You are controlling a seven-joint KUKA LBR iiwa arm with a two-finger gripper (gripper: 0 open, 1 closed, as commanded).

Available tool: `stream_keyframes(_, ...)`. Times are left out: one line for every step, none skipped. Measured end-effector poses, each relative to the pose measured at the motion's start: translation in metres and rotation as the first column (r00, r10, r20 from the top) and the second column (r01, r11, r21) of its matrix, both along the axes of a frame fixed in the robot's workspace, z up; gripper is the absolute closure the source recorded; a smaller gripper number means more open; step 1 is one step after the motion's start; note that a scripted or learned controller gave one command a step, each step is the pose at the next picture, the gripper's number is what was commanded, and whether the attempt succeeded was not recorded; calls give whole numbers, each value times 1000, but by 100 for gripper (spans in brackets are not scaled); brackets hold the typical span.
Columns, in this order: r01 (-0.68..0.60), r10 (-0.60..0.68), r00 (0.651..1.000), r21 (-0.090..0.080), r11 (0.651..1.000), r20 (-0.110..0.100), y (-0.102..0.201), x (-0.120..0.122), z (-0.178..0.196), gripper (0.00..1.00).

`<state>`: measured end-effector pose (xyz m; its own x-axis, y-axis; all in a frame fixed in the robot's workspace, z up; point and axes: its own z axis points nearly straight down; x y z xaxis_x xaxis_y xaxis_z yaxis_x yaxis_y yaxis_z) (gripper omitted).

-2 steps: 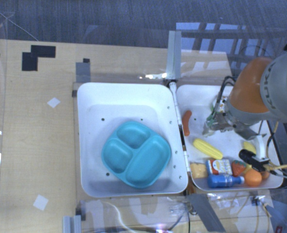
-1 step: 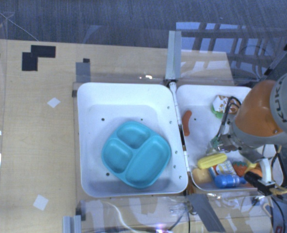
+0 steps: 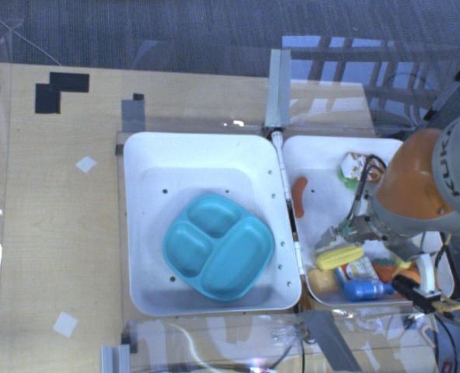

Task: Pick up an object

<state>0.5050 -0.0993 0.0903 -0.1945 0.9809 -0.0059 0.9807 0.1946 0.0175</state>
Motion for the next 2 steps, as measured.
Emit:
stream_keyframes(-53, 53, 999, 0, 999, 2, -13, -12, 0, 0)
stream_keyframes(-73, 73, 997, -4, 997, 2, 5, -12, 0, 0)
